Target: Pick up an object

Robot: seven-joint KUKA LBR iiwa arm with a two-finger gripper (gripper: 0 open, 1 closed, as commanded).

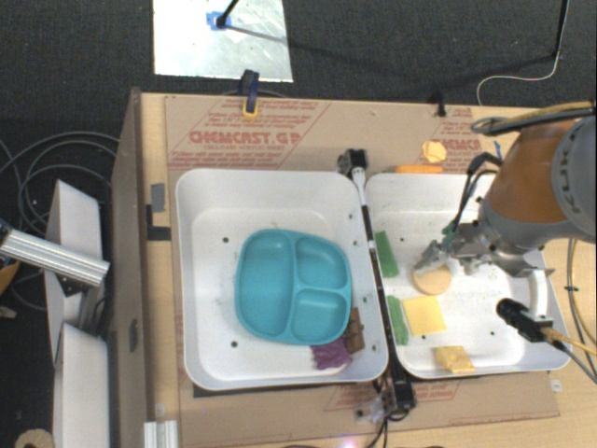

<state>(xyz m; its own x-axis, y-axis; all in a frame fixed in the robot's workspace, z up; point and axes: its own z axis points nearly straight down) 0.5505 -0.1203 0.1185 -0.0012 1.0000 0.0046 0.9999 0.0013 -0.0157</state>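
**Gripper down at the round piece, nothing lifted yet**

My gripper (435, 259) sits low in the right bin (485, 362). The fingers look slightly apart, the tan round piece (432, 280) just below them, resting on the floor. Closing and lifting remain, I judge.

Hand (435, 258) low, arm from right

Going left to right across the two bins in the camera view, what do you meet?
Teal divided plate → purple piece → brown piece → upper green strip and lower green strip → gripper over the round tan piece → yellow square → small yellow block.
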